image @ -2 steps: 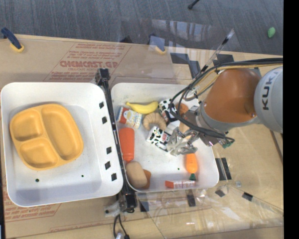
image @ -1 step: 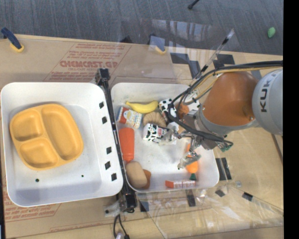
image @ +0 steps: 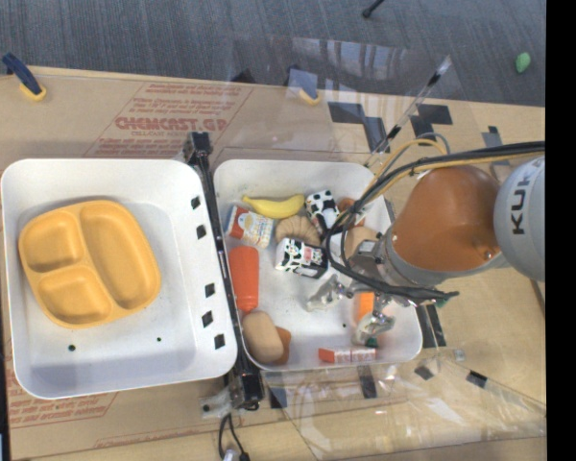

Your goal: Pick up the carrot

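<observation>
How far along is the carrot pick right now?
Nothing looks done: the carrot lies on the floor of the right bin, by its left wall. The claw is low over the bin's right part, apart from the carrot. Left: cross to the carrot, grasp, lift.

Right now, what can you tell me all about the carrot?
The carrot is a smooth, plain orange stick that looks like toy plastic. It lies flat in the right bin, close to its left wall, pointing up and down the picture. Its lower end meets a tan potato-like toy. The gripper is off to its right.
</observation>
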Available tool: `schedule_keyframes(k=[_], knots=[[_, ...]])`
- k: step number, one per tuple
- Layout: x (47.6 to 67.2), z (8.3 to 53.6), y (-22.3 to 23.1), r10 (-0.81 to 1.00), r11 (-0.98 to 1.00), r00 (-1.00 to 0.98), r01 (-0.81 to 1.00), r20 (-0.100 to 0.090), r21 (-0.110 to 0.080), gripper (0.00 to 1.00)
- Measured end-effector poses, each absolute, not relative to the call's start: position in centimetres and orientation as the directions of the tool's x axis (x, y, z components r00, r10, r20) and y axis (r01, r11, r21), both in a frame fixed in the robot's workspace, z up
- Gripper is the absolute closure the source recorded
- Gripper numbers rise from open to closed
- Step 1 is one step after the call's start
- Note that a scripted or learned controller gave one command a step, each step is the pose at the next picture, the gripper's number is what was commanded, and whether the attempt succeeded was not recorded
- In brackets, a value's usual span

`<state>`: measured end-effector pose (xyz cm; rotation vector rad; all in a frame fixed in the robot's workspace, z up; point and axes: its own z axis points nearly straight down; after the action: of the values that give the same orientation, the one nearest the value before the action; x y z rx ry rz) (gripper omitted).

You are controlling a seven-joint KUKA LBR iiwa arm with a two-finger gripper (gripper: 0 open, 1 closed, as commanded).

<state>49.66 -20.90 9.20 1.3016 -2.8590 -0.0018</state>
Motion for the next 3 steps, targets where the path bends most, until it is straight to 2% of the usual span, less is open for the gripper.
schedule_keyframes(k=[1, 2, 3], knots=[[50.0, 10.3, -20.6, -0.759, 0.651, -0.651, -0.759, -0.004, -0.001, 1.00], [50.9, 9.2, -20.8, -0.968, 0.252, -0.252, -0.968, -0.003, -0.002, 1.00], [51.4, 19.6, -21.0, -0.998, -0.064, 0.064, -0.998, 0.000, -0.006, 1.00]])
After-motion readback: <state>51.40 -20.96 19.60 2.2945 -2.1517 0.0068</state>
